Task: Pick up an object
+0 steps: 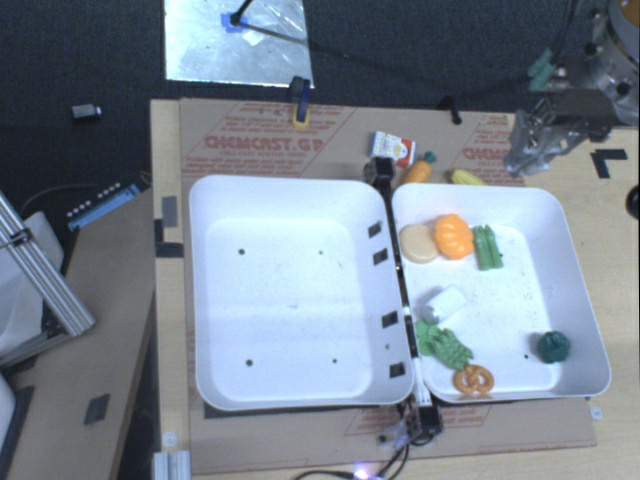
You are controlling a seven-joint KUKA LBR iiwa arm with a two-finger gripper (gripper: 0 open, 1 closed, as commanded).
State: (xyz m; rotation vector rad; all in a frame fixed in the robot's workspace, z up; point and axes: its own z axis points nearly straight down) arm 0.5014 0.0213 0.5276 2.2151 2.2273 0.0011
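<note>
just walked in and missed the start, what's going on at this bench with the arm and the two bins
A grey robot arm's gripper hangs above the back edge of the right-hand shallow white bin, at the top right of the view, and nothing is seen in it. The toys lie in that bin: an orange pumpkin, a tan round cookie, a green ridged vegetable, a white block, a green leafy piece, a brown pretzel and a dark green lump. No pick is under way.

A robotics lab: two white bins on a cardboard-topped counter, aluminium framing (left edge), cables across dark carpet.
</note>
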